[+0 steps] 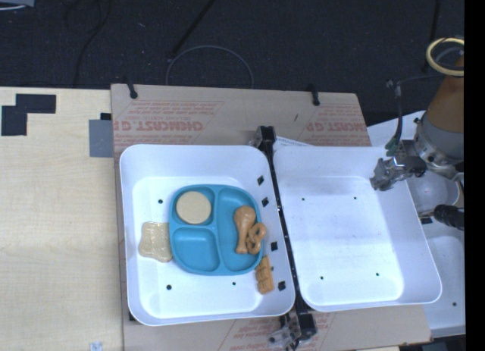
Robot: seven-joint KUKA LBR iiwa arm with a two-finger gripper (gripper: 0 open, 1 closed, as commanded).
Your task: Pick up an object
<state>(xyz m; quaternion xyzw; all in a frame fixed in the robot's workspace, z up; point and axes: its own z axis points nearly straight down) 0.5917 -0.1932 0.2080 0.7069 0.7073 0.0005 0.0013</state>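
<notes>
A blue divided tray [198, 251] lies in the left bin [144, 167]. A round tan biscuit [193, 207] sits in its upper-left compartment. In the right compartment lie a brown drumstick-shaped piece [243, 224] and a pretzel-like piece [257, 237]. Outside the tray, a pale bread-like slab [155, 241] rests against its left side, and a small brown chunk [264, 275] lies by its lower right corner. My gripper [386, 173] hangs over the upper right rim of the right bin [341, 296], far from all these objects, with nothing visibly in it.
A black divider [277, 220] joins the two bins. Both stand on a cardboard sheet [227, 118] on the wooden bench [53, 228]. The arm's grey body with its orange band [447, 107] fills the right edge. Dark floor with cables lies behind.
</notes>
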